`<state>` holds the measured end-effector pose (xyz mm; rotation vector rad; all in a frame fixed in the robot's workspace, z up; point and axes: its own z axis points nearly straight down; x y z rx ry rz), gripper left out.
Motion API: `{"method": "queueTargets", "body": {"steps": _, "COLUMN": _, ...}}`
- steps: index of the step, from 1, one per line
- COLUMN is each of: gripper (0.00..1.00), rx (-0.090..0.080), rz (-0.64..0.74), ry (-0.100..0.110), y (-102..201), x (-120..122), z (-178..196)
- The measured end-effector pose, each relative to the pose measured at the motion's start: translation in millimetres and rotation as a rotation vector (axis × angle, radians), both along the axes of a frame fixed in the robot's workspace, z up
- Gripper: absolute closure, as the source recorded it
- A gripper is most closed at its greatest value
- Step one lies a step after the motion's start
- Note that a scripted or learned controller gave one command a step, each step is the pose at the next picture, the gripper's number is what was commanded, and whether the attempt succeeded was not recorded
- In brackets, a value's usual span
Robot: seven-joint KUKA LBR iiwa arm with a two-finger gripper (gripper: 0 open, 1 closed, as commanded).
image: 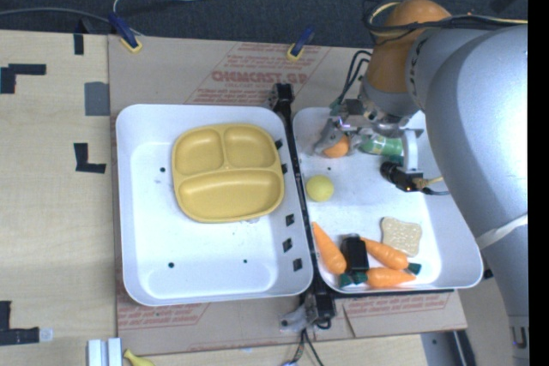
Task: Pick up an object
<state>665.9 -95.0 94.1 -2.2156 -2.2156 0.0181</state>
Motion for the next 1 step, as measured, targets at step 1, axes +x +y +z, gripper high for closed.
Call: {"method": "queueTargets", "body": {"steps": 1, "gripper": 1.00, "rx": 0.002, "rz": 0.002, "ry": -0.015, "y": 6.0, "x": -43.9, "z": 90.9}}
